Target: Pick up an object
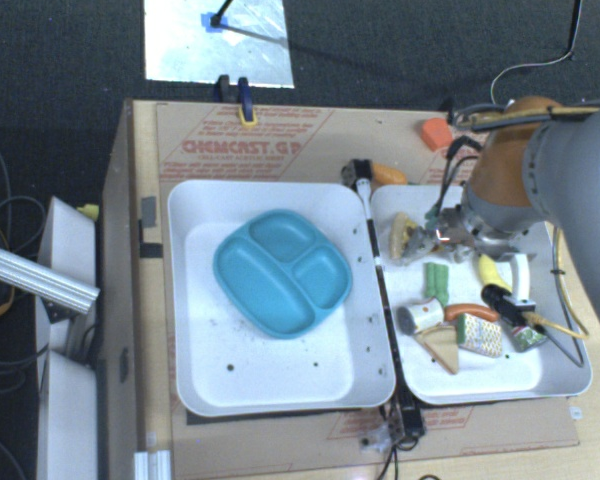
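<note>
**Arm low over the right bin, nothing lifted yet**

We see the arm reaching in from the right, its gripper down in the upper left part of the right bin. We cannot tell how the gripper is set, since the wrist hides it. Nothing is visibly raised clear of the bin, so we judge the pick not yet done: a grasp and a lift remain. The likeliest target, in our view, is the pale item just beside the gripper, near the divider; it is too blurred to give a long axis. Just below lies a green piece, its long axis running up and down the frame. More small items crowd the bin's lower half. The left bin holds a blue tray.
</note>
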Tool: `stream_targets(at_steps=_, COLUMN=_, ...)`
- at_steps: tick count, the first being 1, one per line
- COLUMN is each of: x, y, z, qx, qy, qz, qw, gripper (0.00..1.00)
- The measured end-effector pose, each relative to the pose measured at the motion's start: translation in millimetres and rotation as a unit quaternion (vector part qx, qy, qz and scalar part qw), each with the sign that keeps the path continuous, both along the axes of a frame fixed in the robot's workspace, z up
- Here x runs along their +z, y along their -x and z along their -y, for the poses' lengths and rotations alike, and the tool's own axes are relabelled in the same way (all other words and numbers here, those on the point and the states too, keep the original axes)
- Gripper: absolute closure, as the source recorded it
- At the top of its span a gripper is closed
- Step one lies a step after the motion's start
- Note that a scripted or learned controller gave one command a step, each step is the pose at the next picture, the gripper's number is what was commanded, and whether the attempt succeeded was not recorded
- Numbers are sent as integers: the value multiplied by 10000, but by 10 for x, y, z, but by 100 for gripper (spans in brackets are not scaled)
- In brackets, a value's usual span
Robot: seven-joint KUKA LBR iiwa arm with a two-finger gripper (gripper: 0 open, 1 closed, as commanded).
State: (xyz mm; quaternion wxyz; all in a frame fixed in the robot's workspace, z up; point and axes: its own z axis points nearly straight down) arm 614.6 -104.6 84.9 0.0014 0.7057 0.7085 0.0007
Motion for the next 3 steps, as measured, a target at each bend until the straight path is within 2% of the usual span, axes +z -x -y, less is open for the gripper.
stream_targets(at_steps=1, x=-7, y=341, z=-78, qx=-13, qy=-6, qz=-14, qw=10000, gripper=0)
stream_targets(at_steps=2, x=100, y=333, z=-77, qx=-7, qy=-5, qz=-4, qw=10000, gripper=100)
stream_targets(at_steps=3, x=1004, y=481, z=-585, qx=3, qy=-8, qz=4, qw=10000, gripper=100)
